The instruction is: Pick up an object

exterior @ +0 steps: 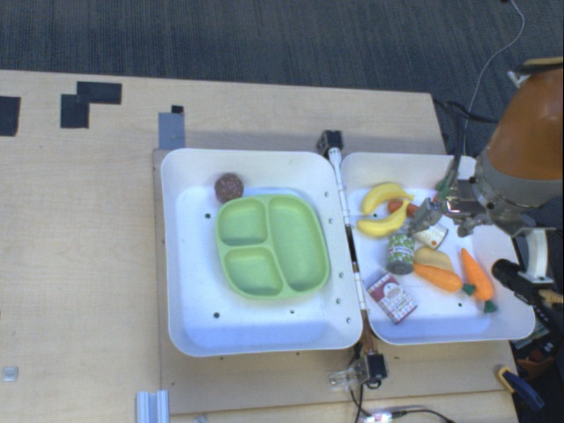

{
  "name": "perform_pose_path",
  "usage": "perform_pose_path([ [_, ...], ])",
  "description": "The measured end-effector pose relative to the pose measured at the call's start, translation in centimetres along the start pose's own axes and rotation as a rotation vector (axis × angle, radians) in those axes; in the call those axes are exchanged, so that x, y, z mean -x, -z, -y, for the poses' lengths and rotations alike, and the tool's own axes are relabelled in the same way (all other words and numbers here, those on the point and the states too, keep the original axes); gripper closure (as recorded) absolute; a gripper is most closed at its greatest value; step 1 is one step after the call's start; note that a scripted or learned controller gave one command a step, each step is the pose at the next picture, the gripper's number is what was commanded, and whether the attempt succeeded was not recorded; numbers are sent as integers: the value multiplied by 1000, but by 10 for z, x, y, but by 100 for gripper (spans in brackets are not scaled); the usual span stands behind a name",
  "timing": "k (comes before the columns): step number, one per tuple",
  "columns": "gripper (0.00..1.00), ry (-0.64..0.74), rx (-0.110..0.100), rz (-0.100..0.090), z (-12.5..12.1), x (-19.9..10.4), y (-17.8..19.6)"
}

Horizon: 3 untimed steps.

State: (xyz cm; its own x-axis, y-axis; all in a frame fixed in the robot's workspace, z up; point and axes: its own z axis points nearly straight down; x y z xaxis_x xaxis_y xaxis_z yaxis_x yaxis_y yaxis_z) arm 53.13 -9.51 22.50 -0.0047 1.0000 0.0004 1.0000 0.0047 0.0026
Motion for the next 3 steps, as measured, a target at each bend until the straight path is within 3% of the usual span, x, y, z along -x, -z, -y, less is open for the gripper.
perform_pose_path([
  [1, 0, -3, 0, 1, -5, 29, -123],
  [2, 100, -1, 4, 0, -7, 28, -112],
  [3, 100, 0, 2, -1, 43, -49, -15],
])
